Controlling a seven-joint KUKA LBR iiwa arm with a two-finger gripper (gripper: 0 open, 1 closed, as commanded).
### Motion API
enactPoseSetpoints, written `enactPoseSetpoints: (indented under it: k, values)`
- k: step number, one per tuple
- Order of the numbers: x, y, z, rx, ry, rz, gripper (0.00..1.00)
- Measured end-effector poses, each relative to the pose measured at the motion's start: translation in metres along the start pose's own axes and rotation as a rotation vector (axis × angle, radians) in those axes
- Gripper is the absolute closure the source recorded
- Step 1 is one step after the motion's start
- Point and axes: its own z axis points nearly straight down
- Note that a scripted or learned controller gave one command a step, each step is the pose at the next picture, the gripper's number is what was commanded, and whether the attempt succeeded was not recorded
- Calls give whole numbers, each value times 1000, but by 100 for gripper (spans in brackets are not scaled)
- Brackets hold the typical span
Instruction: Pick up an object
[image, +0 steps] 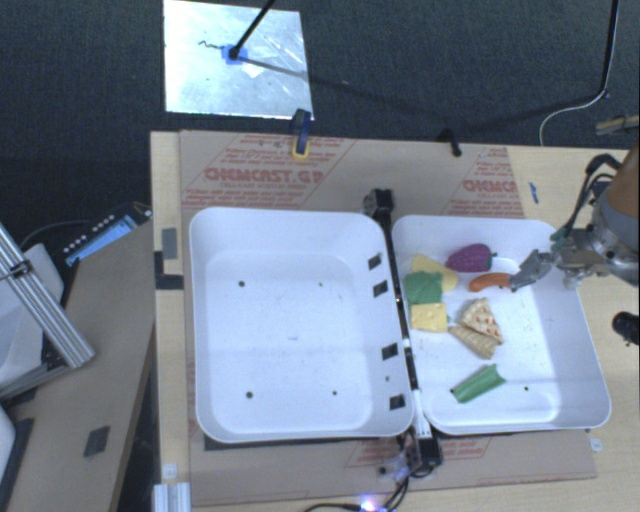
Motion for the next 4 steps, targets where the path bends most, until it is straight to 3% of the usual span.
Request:
enactPoseSetpoints:
  k: [1, 2, 3, 4]
  values:
    - [36, 61, 103, -13, -2, -1, 0]
    - [90, 56, 116, -7, -6, -3, 0]
    - [66, -10, 118, 4, 1, 5, 0]
    - [98, -81, 118, 6, 3, 2, 0]
